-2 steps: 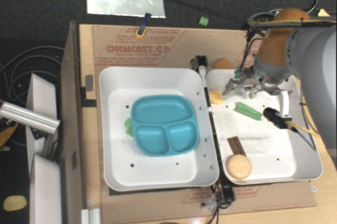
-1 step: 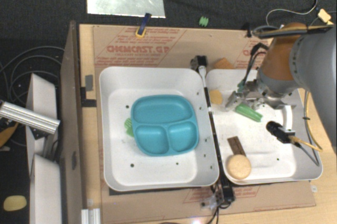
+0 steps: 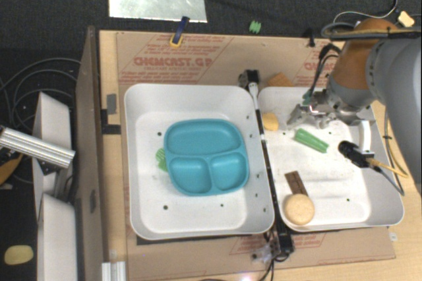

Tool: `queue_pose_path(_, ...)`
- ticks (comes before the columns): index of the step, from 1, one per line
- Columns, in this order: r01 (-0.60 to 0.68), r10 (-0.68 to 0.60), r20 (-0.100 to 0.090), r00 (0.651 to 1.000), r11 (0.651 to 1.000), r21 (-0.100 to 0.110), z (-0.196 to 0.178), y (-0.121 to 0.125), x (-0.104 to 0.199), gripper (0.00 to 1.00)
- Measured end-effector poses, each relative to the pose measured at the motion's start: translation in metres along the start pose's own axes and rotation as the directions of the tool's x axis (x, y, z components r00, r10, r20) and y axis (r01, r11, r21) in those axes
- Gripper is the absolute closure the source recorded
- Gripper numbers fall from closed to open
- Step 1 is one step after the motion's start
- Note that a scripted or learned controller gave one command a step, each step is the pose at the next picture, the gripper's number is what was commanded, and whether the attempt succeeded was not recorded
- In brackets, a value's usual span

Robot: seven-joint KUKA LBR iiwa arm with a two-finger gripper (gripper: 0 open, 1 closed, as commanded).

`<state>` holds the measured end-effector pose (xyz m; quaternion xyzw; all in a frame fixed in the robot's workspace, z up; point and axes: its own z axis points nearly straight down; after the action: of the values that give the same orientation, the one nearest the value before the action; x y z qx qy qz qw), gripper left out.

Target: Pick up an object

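Note:
My gripper [image 3: 308, 113] hangs low over the back of the right bin [image 3: 369, 210], on the grey arm coming in from the right. Just in front of it lies a green cylinder [image 3: 310, 140], slanted, apart from the gripper. A small yellow piece [image 3: 270, 121] sits at the bin's left wall, to the gripper's left. Near the front left corner lie a brown bar [image 3: 294, 182] and a round tan biscuit [image 3: 299, 209], touching each other. Nothing shows in the gripper's grasp.
The left bin [image 3: 145, 207] holds a blue divided plate [image 3: 206, 156] with a green item [image 3: 160, 157] peeking out at its left edge. An orange piece [image 3: 280, 80] lies on the cardboard behind the right bin. A black clamp [image 3: 250, 80] sits where the bins meet.

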<state>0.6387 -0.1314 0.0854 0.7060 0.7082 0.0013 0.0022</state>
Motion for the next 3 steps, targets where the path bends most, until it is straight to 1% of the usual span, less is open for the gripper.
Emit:
queue_pose_path(1,-0.003,0.003,-0.002,1.0,1.0,0.007,0.001,-0.041,0.011,0.0)
queue_pose_path(2,-0.003,0.003,0.002,1.0,1.0,-0.002,-0.01,-0.002,-0.032,0.0)
queue_pose_path(3,0.0,0.0,0.0,1.0,1.0,0.003,0.001,-0.012,-0.023,0.0)
